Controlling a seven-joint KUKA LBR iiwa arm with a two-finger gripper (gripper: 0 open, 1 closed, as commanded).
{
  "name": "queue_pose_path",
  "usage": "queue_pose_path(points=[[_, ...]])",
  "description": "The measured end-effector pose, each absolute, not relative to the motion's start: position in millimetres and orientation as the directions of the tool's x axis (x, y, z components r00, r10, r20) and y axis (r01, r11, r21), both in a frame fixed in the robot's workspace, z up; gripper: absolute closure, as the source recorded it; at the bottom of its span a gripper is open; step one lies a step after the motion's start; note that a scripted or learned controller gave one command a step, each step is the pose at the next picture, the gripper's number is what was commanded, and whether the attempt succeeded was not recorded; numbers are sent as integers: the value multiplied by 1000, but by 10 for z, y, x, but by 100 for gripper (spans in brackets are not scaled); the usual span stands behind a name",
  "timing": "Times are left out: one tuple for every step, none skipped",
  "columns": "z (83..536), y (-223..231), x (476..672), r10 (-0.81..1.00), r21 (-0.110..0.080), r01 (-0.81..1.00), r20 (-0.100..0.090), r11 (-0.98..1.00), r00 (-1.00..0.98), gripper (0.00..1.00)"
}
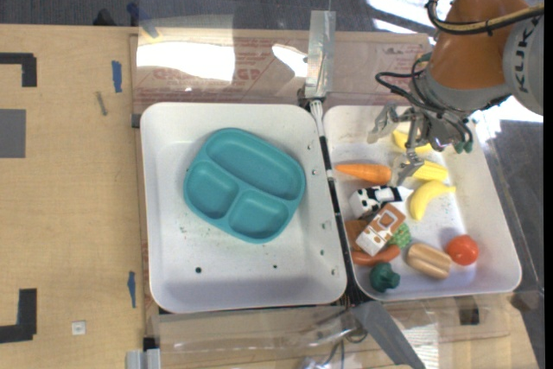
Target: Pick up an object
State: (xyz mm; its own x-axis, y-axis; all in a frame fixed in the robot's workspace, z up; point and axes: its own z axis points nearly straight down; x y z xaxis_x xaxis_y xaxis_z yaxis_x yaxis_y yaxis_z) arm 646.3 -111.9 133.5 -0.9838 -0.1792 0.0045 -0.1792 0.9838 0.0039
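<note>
My gripper point(419, 138) hangs over the back of the right bin point(497, 212), below the orange wrist band point(471, 34). Its fingers point(380, 124) are spread open with nothing between them. A small yellow piece point(400, 138) lies just under them. In front of the gripper lie an orange carrot point(365, 173) and yellow bananas point(428, 187). Nearer the front are a black-and-white toy point(373, 199), a small printed box point(381, 231), a bread roll point(428, 259), a red tomato point(463, 249) and a green broccoli point(384, 277).
The left bin point(173, 255) holds a teal divided plate point(244, 184). A raised divider point(327, 177) runs between the two bins. A clear upright panel point(320, 56) stands behind them. Brown bench surface point(60, 186) extends to the left.
</note>
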Motion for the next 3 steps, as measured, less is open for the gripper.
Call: queue_pose_path(points=[[1170,-1052,6347,-67,-11,-67,-43,998,-997,0],[1105,-1956,5904,-257,-21,-256,-42,966,-966,0],[1009,-1293,6298,-353,-18,-353,-32,936,-935,0]])
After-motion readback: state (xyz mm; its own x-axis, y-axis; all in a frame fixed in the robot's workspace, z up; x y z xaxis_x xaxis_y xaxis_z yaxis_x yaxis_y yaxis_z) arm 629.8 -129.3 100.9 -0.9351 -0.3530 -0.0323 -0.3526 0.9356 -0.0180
